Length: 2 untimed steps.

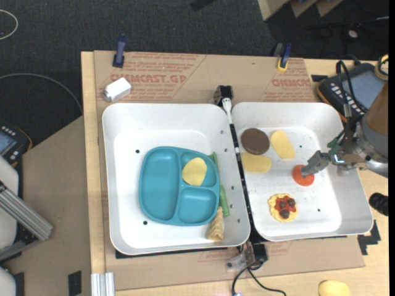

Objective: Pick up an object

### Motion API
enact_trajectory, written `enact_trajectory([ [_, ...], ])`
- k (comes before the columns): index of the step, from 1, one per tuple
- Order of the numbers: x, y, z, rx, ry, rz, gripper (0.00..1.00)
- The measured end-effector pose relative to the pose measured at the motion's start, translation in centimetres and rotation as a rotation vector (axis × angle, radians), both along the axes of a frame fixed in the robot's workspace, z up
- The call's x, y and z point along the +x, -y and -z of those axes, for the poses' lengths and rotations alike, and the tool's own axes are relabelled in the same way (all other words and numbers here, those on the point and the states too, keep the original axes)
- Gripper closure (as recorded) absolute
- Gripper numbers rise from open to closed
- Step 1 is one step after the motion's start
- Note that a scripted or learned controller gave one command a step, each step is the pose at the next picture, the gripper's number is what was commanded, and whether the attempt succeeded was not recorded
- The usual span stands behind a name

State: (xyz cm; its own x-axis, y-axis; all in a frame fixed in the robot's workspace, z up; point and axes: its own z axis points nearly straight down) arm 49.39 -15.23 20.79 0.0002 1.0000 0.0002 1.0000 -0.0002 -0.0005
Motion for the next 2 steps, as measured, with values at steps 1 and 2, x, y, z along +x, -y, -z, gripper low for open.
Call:
enact_trajectory([
  [1, -1.4, -0.6, 12.6, 0.003, 0.001, 0.003, 0.0],
  [2, -1.3, 1.5, 12.0, 0.0, 0.006, 0.0, 0.0],
])
